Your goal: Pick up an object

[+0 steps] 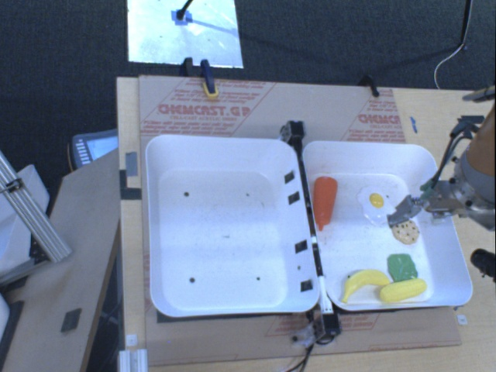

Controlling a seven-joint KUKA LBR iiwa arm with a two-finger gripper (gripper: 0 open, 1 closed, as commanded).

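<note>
- Reaching in over the right bin (pixel 446 273), the pincer (pixel 404 210) hangs low between the fried egg (pixel 375 201) and the cookie (pixel 405 232); how wide it stands I cannot tell, since the tips blur into the bin floor.
- Judging by position, the likely target is the cookie just below the tips or the egg just beside them on the far side from the arm. Sitting between two things is the first risk: a descent here may land on bare plastic and close on nothing.
- Both candidates look flat. Flat pieces give the tips little edge to catch, so they may slide off or push the piece along the floor.
- The cookie lies close to the egg, so a nudge to one could shove it against the other and spoil the approach.
- The carrot (pixel 324 201) lies further out past the egg, near the divider; the green piece (pixel 401 266), yellow piece (pixel 403 290) and banana (pixel 361 282) lie below the pincer, well apart from it. These rounder shapes look easier to grip but are out of its present line.
- Nothing sits between the tips that I can make out, so I judge the pick not yet made.
</note>
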